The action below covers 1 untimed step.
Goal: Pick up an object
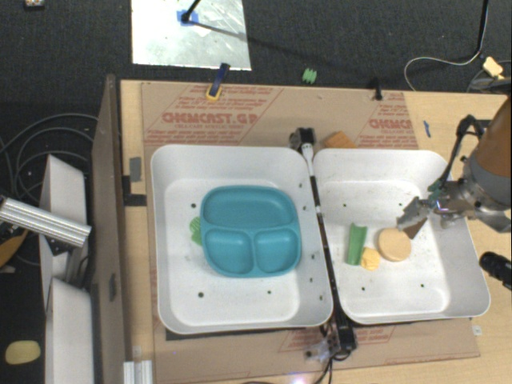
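Tan disc (394, 245) in right bin (460, 298), directly below-left of gripper (416, 219), almost touching; finger state impossible to tell; nothing visibly grasped

I see my grey arm's gripper (414, 221) low over the right shallow white bin (400, 302), just beside a round tan disc (394, 245). A small yellow lump (370, 258) touches the disc's left side, with a green upright block (355, 243) next to it. The left white bin (176, 294) holds a teal divided plastic tray (250, 229), a green scrap (195, 230) at its left edge
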Motion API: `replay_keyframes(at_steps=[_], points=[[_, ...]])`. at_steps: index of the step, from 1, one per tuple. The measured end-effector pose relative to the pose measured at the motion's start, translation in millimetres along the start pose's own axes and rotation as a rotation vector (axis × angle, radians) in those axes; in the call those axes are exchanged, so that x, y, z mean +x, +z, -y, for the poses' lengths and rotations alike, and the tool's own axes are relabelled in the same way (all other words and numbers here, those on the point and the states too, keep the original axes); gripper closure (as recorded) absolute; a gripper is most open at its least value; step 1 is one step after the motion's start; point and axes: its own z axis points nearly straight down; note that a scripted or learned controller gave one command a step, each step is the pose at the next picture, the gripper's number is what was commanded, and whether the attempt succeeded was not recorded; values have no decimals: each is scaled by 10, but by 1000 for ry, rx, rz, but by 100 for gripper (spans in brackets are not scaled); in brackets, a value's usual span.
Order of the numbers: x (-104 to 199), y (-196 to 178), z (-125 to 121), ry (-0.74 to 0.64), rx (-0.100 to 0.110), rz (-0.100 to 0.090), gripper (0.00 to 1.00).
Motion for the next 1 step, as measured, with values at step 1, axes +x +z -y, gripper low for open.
replay_keyframes(at_steps=[1], points=[[547,639,-437,-7,3,-3,0]])
